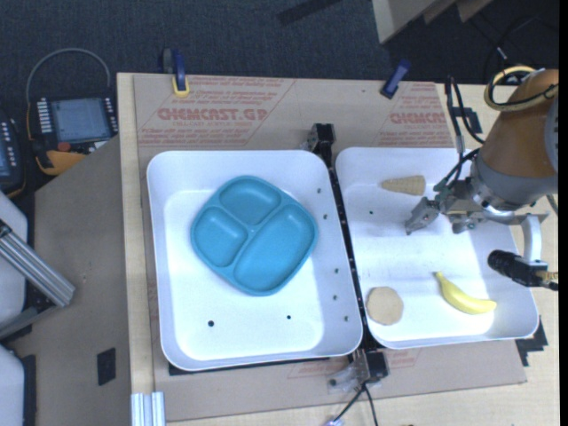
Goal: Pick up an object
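Bright, even overhead light; white bins (pixel 169 238) glare slightly, shadows soft, focus fairly sharp throughout

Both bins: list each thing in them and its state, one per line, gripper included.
Blue plate: lying flat in the left bin, its compartments bare.
Banana: lying in the right bin, untouched.
Round cookie: flat, near the front edge.
Tan wedge: lying near the back.
Gripper: open over the right bin, holding nothing.
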{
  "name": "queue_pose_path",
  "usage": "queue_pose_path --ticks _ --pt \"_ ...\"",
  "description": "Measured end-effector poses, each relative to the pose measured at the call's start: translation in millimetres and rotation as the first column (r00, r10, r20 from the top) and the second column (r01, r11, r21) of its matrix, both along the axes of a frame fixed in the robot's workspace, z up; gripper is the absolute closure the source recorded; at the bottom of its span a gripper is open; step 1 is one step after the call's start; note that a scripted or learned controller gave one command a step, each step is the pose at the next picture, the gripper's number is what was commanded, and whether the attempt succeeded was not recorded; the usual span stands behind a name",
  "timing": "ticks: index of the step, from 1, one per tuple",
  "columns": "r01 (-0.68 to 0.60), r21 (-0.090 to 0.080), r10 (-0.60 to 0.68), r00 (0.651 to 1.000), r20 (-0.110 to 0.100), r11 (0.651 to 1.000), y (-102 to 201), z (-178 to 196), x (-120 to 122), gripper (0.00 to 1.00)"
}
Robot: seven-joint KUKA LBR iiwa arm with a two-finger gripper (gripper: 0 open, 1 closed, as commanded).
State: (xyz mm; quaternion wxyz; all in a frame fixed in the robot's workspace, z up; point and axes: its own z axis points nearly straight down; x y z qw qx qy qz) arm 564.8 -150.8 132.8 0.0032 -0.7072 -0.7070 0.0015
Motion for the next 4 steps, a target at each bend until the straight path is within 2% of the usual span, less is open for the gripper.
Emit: queue_pose_path --ticks 1,2,3,4 --pt "0.0 -0.003 0.0 1.0 0.007 1.0 -0.6 13.8 1.3 1.0" --pt "-0.001 -0.005 0.001 1.0 0.013 1.0 -0.2 60.3 10.4 1.0" --pt "-0.001 -0.005 0.001 1.0 0.011 1.0 -0.4 76.3 11.4 1.0" --pt "-0.006 -0.003 0.006 1.0 0.01 1.0 57.3 86.9 29.6 1.0"
